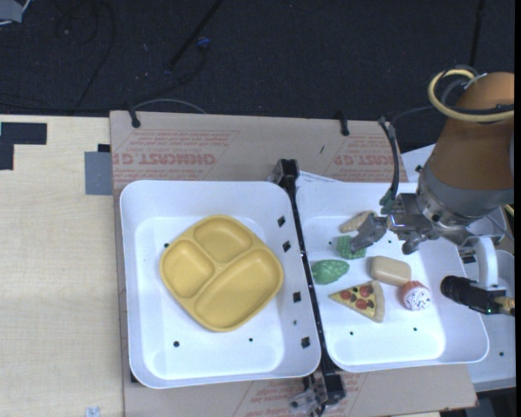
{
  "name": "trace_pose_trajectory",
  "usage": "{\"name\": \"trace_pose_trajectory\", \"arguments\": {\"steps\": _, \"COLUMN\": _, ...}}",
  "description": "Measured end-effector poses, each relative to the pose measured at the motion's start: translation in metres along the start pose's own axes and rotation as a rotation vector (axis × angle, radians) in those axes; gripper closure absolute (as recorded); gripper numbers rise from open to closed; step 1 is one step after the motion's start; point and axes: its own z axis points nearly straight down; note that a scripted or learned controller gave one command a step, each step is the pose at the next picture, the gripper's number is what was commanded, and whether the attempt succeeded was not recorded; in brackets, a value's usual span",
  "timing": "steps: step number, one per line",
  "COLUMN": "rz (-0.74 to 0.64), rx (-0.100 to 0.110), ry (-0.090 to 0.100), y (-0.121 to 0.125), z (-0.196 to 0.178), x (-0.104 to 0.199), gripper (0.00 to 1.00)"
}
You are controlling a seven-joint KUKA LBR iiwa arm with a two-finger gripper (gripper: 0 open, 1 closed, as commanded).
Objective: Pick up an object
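Several small toy foods lie in the right white bin (469, 346), where the gripper (371, 230), fingers spread, hovers just above a green leafy piece (350, 248) near the bin's far edge, so descending and closing seems next.

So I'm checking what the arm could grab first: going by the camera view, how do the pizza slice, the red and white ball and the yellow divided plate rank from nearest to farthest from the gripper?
From the gripper, in the right bin:
1. Pizza slice, just below the gripper in the right bin.
2. Red and white ball, lower right in the same bin; close to the slice's distance, so this order is loose.
3. Yellow divided plate, plainly farthest, in the left bin.
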Motion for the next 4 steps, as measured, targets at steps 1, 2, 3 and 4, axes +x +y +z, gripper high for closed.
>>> {"name": "trace_pose_trajectory", "arguments": {"steps": 1, "rz": -0.001, "rx": -0.008, "ry": -0.001, "y": 0.001, "z": -0.004, "x": 0.000, "gripper": 0.00}}
{"name": "trace_pose_trajectory", "arguments": {"steps": 2, "rz": 0.000, "rx": -0.003, "ry": -0.001, "y": 0.010, "z": 0.045, "x": -0.002, "gripper": 0.00}}
{"name": "trace_pose_trajectory", "arguments": {"steps": 3, "rz": 0.000, "rx": -0.001, "ry": 0.000, "y": 0.002, "z": 0.107, "x": 0.001, "gripper": 0.00}}
{"name": "trace_pose_trajectory", "arguments": {"steps": 4, "rz": -0.001, "rx": -0.010, "ry": -0.002, "y": 0.003, "z": 0.159, "x": 0.001, "gripper": 0.00}}
